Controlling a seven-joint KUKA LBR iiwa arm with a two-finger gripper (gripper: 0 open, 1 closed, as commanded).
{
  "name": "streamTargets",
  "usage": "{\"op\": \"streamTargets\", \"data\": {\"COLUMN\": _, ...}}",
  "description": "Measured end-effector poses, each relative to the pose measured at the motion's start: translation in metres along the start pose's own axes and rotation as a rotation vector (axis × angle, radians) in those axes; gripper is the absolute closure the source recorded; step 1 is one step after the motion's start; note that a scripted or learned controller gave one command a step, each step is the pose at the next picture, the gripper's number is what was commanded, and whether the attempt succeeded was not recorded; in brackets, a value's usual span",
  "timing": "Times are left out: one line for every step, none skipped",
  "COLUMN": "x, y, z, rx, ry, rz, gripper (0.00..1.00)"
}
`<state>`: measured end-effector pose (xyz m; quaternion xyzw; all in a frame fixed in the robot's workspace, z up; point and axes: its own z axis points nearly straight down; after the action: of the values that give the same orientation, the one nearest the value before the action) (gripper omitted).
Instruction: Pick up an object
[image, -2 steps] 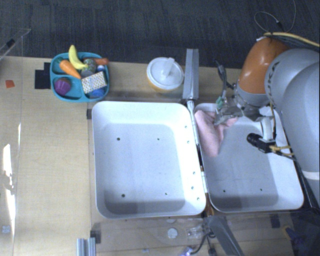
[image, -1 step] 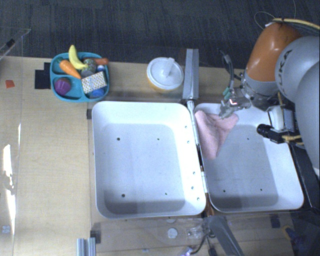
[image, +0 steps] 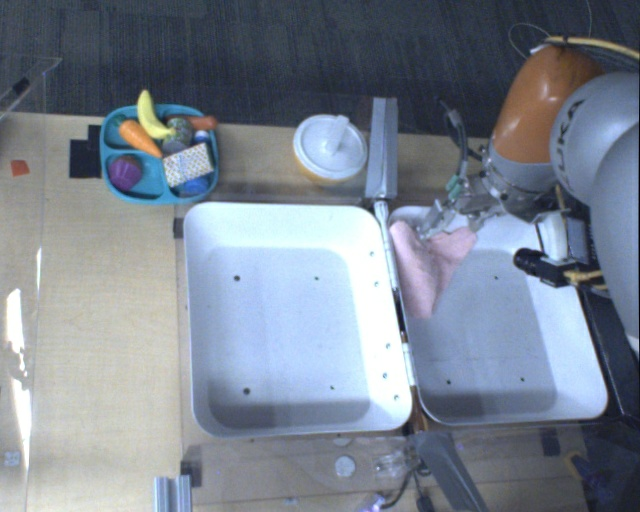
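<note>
Where the right bin's (image: 520, 340) wall meets the divider at about ten o'clock, a pink cloth (image: 425, 268) hangs bunched, its top pinched between the closed fingers of the gripper (image: 436, 226). At nine o'clock lies the left bin (image: 290, 320); a blue toy tray (image: 158, 152) sits beyond at ten.

cloth (image: 425, 265) in right bin (image: 520, 400), by the wall beside left bin (image: 290, 410).
</note>
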<state>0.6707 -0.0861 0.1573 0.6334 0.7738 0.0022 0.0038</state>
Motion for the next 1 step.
{"op": "streamTargets", "data": {"x": 0.0309, "y": 0.0076, "z": -0.1088, "rx": -0.007, "ry": -0.002, "rz": -0.267, "gripper": 0.0}}
